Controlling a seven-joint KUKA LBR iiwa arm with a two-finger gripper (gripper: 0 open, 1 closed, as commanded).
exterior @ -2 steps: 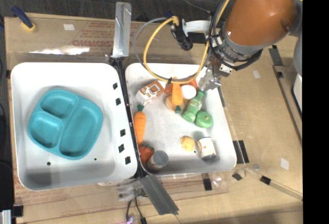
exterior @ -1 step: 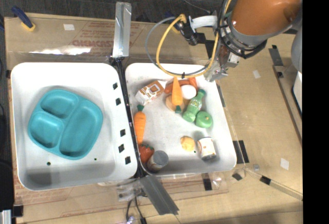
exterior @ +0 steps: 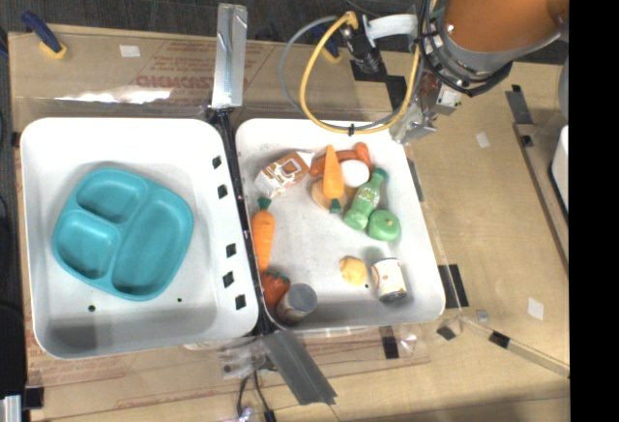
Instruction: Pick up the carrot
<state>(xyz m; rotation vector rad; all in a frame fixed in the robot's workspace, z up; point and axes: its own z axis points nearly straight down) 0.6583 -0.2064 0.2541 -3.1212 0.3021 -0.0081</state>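
Your claw (exterior: 418,125) sits at the top right corner of the right bin (exterior: 426,246), just outside its rim; can't tell its state from this angle. There are two carrot-like pieces. One carrot (exterior: 262,233) lies by the bin's left wall, well apart from the claw, down and to the left of it in the picture, long axis running roughly up-down, green top toward the far side. A second orange one (exterior: 332,174) is nearer, below-left of the claw, wedged in the pile beside a green bottle (exterior: 363,205) and a small carton (exterior: 282,173). My guess is you want the isolated one: cleaner approach, so you'd close across its short width.
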